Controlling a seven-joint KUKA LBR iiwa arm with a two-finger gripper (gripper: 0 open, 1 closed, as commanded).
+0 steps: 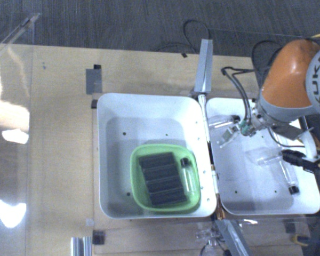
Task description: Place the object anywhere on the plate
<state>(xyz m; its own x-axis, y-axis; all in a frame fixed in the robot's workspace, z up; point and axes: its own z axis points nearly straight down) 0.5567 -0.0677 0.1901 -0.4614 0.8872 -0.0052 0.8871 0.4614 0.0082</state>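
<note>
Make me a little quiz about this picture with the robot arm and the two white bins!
1. True or false: the green plate lies in the bin on the view's left.
2. What lies on the plate? A) a dark ridged block B) a red ball C) a banana
3. Fill in: the end effector is over the bin on the view's ____.
Key: 1 true; 2 A; 3 right, over the bin on the view's right.
</note>
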